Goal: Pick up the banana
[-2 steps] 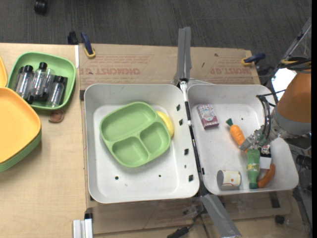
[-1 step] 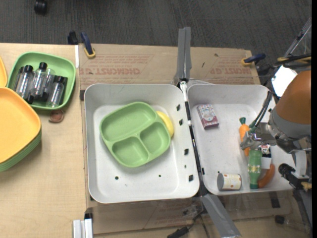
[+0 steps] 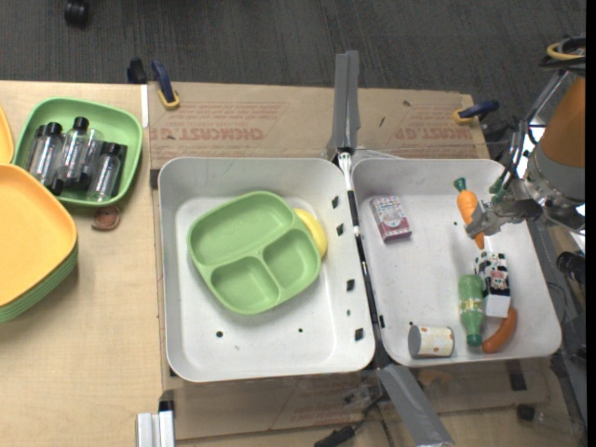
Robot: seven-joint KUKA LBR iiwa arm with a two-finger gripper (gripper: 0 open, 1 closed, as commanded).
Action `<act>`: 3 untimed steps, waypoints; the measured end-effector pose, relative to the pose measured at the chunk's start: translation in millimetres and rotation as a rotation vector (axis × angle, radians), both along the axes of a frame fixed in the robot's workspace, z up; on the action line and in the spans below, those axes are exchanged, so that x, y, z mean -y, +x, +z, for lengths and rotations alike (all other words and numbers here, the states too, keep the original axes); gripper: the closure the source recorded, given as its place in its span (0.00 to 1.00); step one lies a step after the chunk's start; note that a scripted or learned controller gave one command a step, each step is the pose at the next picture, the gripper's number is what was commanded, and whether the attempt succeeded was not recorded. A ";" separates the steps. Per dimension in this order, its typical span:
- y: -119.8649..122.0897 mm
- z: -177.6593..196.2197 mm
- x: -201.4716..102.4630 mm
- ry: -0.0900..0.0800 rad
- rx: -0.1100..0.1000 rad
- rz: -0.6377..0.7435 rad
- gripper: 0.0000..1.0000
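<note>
You see a dark grey carpet floor [image 3: 279,17] at the top, with a black chair wheel [image 3: 76,9] on it. Below is a light wood bench [image 3: 84,361]. Brown cardboard [image 3: 251,124] lies flat on the bench, held by clamps [image 3: 166,87].

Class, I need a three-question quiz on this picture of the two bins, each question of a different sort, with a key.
1. Which holds the yellow banana? A: the left white bin. B: the right white bin.
2. True or false: the green divided plastic plate partly covers the banana.
3. Fill in: the gripper is nearest the orange toy ____.
Key: 1 A; 2 true; 3 carrot.
</note>
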State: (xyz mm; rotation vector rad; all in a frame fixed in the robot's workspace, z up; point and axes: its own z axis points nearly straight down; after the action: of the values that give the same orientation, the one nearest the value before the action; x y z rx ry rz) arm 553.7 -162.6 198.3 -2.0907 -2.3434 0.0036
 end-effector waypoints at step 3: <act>0.2 41.8 -87.4 -0.001 0.000 -0.092 1.00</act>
State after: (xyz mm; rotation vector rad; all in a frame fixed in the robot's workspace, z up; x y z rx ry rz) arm 553.9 -75.2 240.1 -2.1968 -2.2449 0.0057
